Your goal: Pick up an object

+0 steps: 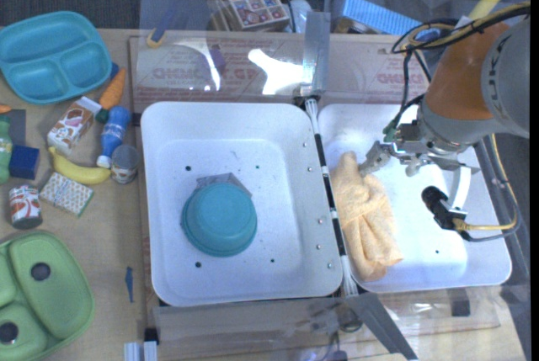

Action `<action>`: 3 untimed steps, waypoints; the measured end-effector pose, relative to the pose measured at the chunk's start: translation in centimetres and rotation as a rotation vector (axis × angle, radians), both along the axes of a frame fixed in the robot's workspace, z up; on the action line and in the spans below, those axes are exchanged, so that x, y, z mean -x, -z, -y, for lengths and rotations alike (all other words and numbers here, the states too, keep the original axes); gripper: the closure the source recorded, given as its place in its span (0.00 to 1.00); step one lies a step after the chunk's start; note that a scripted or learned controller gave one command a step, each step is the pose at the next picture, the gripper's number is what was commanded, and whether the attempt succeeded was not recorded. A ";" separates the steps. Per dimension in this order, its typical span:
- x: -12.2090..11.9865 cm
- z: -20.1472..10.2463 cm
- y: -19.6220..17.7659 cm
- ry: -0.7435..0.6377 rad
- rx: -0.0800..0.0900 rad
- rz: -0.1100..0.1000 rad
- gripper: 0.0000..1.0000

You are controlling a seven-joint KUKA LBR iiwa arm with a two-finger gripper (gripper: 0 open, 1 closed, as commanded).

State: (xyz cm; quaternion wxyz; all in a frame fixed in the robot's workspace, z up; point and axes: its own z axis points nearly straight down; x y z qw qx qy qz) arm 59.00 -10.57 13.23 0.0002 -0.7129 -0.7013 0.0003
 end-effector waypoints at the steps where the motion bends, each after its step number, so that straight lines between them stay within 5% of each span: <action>1: 1.1 -0.6 4.2 0.030 0.001 0.011 0.00; 2: 0.9 -0.5 3.1 0.034 0.000 0.016 1.00; 3: -7.8 -3.8 -5.4 -0.214 0.002 0.005 1.00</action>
